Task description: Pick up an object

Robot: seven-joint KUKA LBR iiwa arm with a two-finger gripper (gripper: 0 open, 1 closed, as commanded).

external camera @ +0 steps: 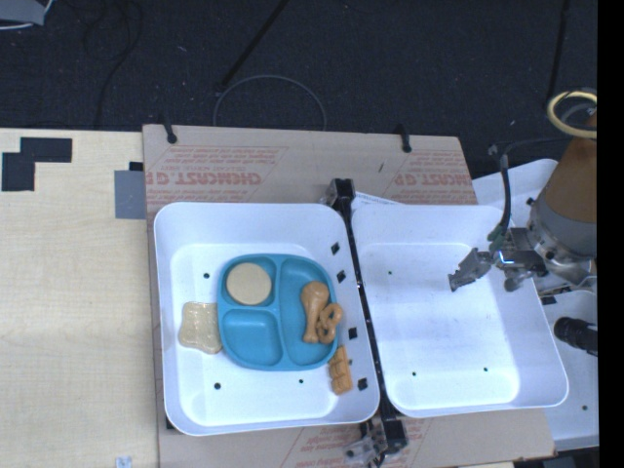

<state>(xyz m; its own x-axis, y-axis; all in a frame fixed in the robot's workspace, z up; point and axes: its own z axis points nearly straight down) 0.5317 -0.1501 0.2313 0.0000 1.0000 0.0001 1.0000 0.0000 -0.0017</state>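
So the stuff worth grabbing is all in the left bin (166, 261), lower-middle of the frame. There's a blue divided tray (255, 344) sitting in it, with a round tan cookie-looking disc (248, 283) in its upper left compartment and a drumstick-shaped toy (314, 307) plus a little pretzel (331, 322) in the right compartment. Outside the tray, a pale bread-slice piece (200, 327) lies touching its left edge, and a small brown nugget thing (339, 370) lies by its lower right corner.

My guess is these are light play-food pieces, stiff plastic or rubbery, probably a bit slick. The drumstick looks easiest: pinch across the narrow shaft. The flat disc would be hard to get under.

The right bin (531, 383) has nothing loose in it that I can see. The gripper (466, 273) hangs over its upper right area, well apart from the food, jaws look spread a bit with nothing between them.
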